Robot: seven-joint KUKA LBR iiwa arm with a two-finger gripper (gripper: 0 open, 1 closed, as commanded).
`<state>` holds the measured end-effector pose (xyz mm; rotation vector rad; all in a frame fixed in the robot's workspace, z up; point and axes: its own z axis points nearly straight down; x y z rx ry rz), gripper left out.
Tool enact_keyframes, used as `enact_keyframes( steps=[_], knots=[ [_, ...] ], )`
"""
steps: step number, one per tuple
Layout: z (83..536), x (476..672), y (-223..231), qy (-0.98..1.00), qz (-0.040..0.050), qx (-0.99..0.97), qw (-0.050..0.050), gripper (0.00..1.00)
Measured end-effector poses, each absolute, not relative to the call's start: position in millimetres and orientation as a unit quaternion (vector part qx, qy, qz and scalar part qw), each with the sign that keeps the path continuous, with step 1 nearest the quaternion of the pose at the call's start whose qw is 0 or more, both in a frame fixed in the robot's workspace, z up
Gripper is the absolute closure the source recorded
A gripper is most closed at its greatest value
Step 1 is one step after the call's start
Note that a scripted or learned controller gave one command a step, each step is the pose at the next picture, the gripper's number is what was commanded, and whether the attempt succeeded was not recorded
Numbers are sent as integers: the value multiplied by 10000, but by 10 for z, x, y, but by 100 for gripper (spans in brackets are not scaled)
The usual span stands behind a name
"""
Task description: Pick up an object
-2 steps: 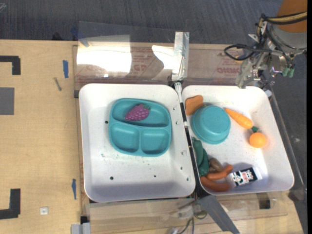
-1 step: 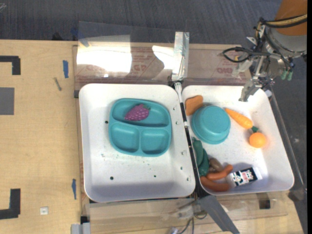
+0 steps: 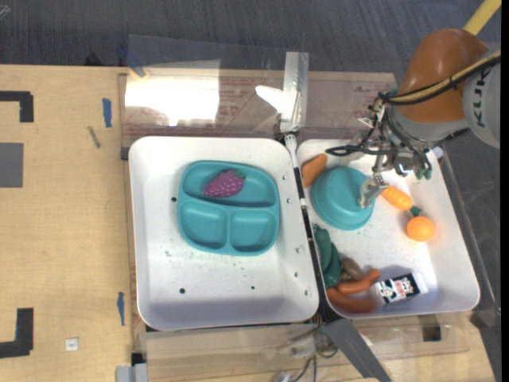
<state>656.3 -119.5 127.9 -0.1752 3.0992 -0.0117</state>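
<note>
The gripper (image 3: 380, 183) hangs low in the right white bin (image 3: 453, 205), its metal fingers (image 3: 371, 191) reaching down at the right rim of a teal round plastic bowl (image 3: 342, 199); from this slanted height I cannot tell whether they are spread or pressed together, and nothing is plainly seen between them. Just to the right of the fingers lies a small orange toy carrot (image 3: 396, 198), close to the gripper but not visibly pinched, and a little below and right of that sits an orange round fruit (image 3: 421, 228), apart from the bowl. Another orange carrot-shaped piece (image 3: 314, 166) rests at the bowl's upper left, against the bin's left wall. Nearer the bin's front edge are a dark green leafy toy (image 3: 325, 249), a reddish-orange sausage-shaped toy (image 3: 355, 290), and a small black and white box (image 3: 396, 288) just beside it. Above the gripper, the grey arm with its orange band (image 3: 441, 66) enters from the right, trailing black cables. In the left white bin (image 3: 151, 237), well apart from the gripper, a teal divided plastic tray (image 3: 231, 225) holds a purple bunch of toy grapes (image 3: 225, 184) in its upper compartment.
</note>
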Motion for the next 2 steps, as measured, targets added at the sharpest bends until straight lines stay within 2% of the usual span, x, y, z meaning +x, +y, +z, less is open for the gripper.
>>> enact_keyframes(
  steps=[1,2],
  knots=[
    [1209,6355,-1358,9988,-51,-440,188,0],
    [1185,6507,-1667,9983,-72,-503,282,0]
  ],
)
